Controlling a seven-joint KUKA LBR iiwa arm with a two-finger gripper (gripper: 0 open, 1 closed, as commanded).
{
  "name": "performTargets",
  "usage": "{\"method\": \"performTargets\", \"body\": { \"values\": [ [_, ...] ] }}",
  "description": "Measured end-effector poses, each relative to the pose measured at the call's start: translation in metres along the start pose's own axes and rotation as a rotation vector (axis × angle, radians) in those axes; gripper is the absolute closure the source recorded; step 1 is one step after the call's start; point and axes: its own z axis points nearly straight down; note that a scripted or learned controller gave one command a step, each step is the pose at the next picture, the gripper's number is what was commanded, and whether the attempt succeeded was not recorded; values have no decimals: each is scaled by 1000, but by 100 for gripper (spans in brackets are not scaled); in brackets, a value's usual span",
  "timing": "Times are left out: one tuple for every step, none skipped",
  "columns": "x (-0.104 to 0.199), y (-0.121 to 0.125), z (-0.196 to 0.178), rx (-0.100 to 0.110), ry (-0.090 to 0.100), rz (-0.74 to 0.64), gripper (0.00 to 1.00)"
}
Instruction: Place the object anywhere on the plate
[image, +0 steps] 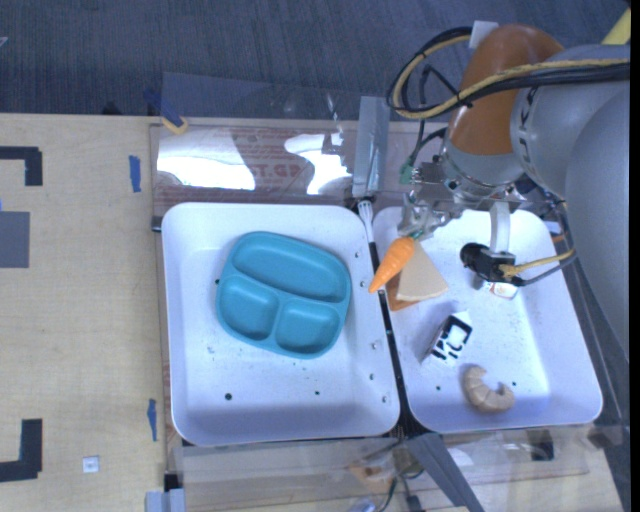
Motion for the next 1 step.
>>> {"method": "performTargets", "body": {
  "values": [
    [100, 0, 0, -3, 2, -249, 100]
  ]
}}
